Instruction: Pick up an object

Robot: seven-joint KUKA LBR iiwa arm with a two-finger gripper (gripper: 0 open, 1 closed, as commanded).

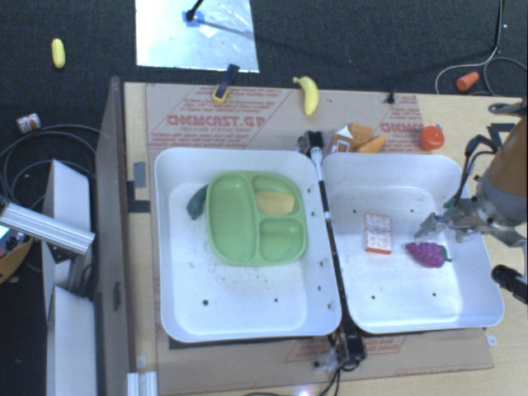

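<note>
In the right bin (388, 316) lie a bunch of purple toy grapes (428, 254) and a small red-and-white box (378, 233). My gripper (443, 223) hangs over the right bin's right side, just above and slightly right of the grapes, with nothing visibly held. The grey arm (505, 184) comes in from the right edge. In the left bin (239, 308) sits a green divided plate (252, 221) with a yellow item (275, 200) in its top right section. A dark green item (196, 202) lies by the plate's left edge.
Behind the bins, on the cardboard, lie a yellow banana (309, 94), orange toy food (361, 139), a red-orange ball (431, 138) and a blue-and-yellow tool (223, 84). A black divider (326, 221) runs between the bins.
</note>
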